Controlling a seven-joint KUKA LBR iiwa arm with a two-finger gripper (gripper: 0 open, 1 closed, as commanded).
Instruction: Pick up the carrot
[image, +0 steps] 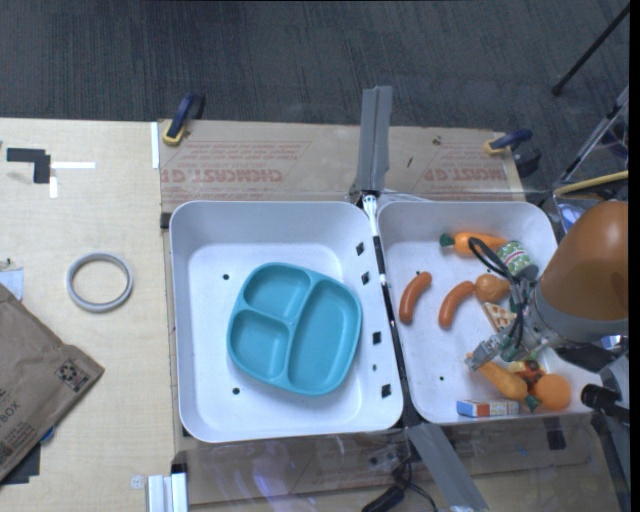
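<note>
The arm (590, 265) comes in from the right edge of the frame and hangs low over the right bin (430, 395). Its gripper (503, 345) sits among the toy food at the lower right of that bin, just above an orange piece (503, 380); how its claw stands I cannot tell from here. The carrot (478, 241), orange with a green end, lies at the upper part of the same bin, well apart from the gripper. Two sausages (414, 296) lie mid-bin. The left bin (200, 400) holds a blue divided plate (295, 327).
</note>
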